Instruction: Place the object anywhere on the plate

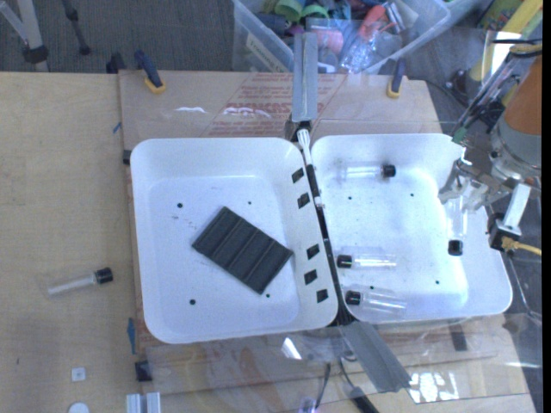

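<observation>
Your end effector (461, 198) hangs over the right bin's (482, 299) right wall, clamped on a clear vial with a black cap (455, 231) that points down. The dark ribbed plate (242, 249) lies flat in the left bin (155, 157), well apart, and three more vials (366, 263) rest in the right bin.

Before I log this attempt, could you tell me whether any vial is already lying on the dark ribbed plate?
No, the dark ribbed plate in the left bin carries nothing.
</observation>
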`<state>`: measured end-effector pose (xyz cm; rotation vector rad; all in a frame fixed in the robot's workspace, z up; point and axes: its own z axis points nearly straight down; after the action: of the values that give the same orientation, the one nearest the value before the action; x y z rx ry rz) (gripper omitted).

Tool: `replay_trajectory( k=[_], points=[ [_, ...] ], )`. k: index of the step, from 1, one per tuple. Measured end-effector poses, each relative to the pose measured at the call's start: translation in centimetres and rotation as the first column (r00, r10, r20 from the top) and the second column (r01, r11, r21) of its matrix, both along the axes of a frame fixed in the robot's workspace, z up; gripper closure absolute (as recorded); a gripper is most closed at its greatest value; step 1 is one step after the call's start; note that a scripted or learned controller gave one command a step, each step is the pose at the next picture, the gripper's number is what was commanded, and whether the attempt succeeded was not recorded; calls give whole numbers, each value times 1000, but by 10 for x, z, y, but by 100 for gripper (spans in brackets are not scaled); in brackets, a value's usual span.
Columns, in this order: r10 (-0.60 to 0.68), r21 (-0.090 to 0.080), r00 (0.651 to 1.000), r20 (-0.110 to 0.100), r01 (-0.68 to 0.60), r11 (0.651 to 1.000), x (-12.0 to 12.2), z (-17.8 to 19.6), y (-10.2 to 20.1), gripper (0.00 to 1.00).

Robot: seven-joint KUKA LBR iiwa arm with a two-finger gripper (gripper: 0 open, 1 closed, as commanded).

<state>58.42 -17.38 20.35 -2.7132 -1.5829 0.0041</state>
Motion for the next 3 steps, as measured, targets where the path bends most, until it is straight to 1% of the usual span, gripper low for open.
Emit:
replay_trajectory(
  k=[1, 2, 3],
  points=[
    [-183, 0, 983, 2, 183, 983, 31, -10, 95, 100],
    [-320, 0, 947, 2, 320, 947, 53, -20, 173, 100],
    [-452, 0, 892, 2, 452, 892, 62, -5, 240, 100]
  ],
)
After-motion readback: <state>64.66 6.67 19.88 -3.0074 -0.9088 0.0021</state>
